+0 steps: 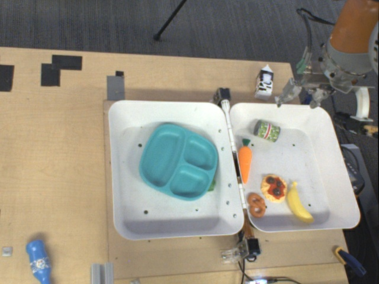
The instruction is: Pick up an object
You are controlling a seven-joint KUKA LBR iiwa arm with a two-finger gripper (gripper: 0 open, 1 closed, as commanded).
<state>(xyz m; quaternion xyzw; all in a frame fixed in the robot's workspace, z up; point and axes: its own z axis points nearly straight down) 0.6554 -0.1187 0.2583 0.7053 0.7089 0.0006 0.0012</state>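
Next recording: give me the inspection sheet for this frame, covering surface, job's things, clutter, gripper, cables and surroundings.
Surface: wooden bench bearing left bin and right bin.
Job's things: right bin holds green can, toy carrot, pretzel, small pizza, banana; left bin holds teal divided plate.
Clutter: small milk carton behind the bins; blue bottle at the bench's near-left corner.
Gripper: gripper above right bin's far rim, holding nothing.
Cables: dark cable beside the arm.
Surroundings: grey carpet, black pole.
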